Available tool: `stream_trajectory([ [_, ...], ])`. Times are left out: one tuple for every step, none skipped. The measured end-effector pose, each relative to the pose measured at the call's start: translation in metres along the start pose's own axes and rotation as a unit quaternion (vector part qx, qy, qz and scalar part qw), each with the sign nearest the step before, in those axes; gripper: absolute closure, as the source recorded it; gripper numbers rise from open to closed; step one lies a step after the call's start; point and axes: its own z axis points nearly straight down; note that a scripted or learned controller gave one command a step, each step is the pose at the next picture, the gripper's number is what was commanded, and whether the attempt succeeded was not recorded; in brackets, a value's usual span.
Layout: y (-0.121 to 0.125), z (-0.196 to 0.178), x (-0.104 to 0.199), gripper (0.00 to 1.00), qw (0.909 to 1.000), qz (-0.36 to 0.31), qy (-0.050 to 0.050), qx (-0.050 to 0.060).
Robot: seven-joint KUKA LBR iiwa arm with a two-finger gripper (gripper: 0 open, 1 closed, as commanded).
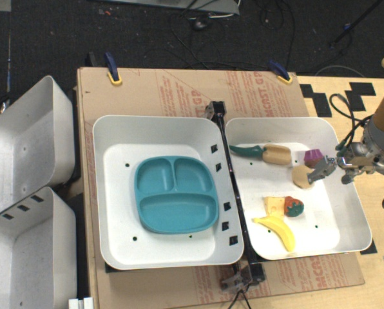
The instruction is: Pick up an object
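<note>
The right bin (346, 237) holds several toys. A yellow banana (277, 230) lies near the front, with a yellow wedge (275, 205) and a small red-and-green piece (296, 207) just behind it. Further back lies a tan-handled toy with a green blade (264, 153). A purple block (313, 156) and a tan round piece (301, 177) sit to its right. My gripper (333, 172) hangs over the bin's right side, open, with nothing between its fingers. Its left finger (319, 172) is just right of the tan piece and below the purple block.
The left bin (108, 192) holds a teal divided plate (176, 194). A black divider (227, 179) runs between the bins. Both stand on a cardboard sheet (160, 89). More white bins (24, 153) stand at the far left. Cables (346, 108) trail behind the arm.
</note>
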Motion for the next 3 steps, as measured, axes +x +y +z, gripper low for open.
stream_trajectory([
  [0.003,-0.007,0.001,0.00,1.0000,-0.002,-0.002,-0.006],
  [0.012,0.043,-0.003,0.00,1.0000,-0.001,-0.001,-0.005],
  [0.011,0.107,0.001,0.00,1.0000,-0.001,0.000,-0.003],
])
